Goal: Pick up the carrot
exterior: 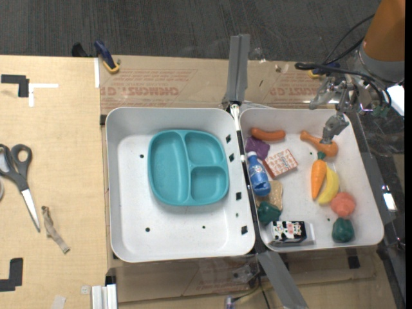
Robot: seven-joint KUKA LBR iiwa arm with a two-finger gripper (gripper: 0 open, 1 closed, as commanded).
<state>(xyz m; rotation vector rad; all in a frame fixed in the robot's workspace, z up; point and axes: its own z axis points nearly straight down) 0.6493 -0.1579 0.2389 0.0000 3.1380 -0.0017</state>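
So the orange tapered plastic carrot [318,177] is seen lying right of centre in the right white bin [370,172], pressed against a yellow plastic banana [329,185]. The metal two-finger hand [333,129] is hung over the bin's upper right, just above an orange drumstick-shaped toy [320,144]. Whether it's open or closed can't be told. A teal divided plate [188,167] is sat in the left bin [122,192].

1 fixed camera is looking down at a slant from above the desk [51,172], taking in both white bins [122,192] side by side. It is sitting far enough back to be showing dark floor [161,11] beyond the desk's far edge.
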